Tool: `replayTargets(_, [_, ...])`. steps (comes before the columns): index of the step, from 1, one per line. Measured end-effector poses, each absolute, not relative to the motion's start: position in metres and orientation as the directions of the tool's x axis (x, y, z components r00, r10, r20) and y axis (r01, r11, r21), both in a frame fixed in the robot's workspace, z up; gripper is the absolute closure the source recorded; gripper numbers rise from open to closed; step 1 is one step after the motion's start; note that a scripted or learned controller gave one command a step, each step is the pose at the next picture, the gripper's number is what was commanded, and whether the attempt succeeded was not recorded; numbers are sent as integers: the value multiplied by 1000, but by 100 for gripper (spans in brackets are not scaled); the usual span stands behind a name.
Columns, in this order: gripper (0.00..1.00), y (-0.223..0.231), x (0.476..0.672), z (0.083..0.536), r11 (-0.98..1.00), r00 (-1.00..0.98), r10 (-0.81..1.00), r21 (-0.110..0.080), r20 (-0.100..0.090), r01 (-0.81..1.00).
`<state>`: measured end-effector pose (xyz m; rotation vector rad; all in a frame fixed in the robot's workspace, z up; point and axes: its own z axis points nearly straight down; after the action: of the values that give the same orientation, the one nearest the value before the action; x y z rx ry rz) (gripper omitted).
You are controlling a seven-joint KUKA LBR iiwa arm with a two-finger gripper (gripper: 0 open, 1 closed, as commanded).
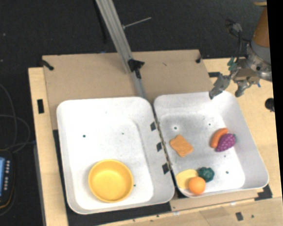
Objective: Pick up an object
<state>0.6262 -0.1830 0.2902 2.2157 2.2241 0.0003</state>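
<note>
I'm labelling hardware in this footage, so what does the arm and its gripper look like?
The arm enters from the right, with an orange-brown band above a grey metallic wrist. Thin dark cables loop beside the wrist. The gripper is grey metal with two slim fingers, one finger clear against the white bin.

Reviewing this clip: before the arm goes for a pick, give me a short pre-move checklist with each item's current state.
1. Gripper carries nothing: ok, fingers spread, above the right bin's far corner.
2. Targets present: ok, tan slab, purple grapes, orange ball.
3. Slab stands apart from others: ok.
4. Grapes free of neighbours: not ok, touching an orange piece.
5. Ball isolated: not ok, against a yellow piece and green piece.
</note>
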Motion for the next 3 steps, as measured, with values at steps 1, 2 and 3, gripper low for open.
replayTargets(1, [0,-183,626,290,4,-4,1000,1,-3,1000])
replayTargets(2, [0,-191,631,244,-1,1,1000,-3,-3,1000])
replayTargets(3, [0,-188,637,185,2,-2,1000,-5,-2,1000])
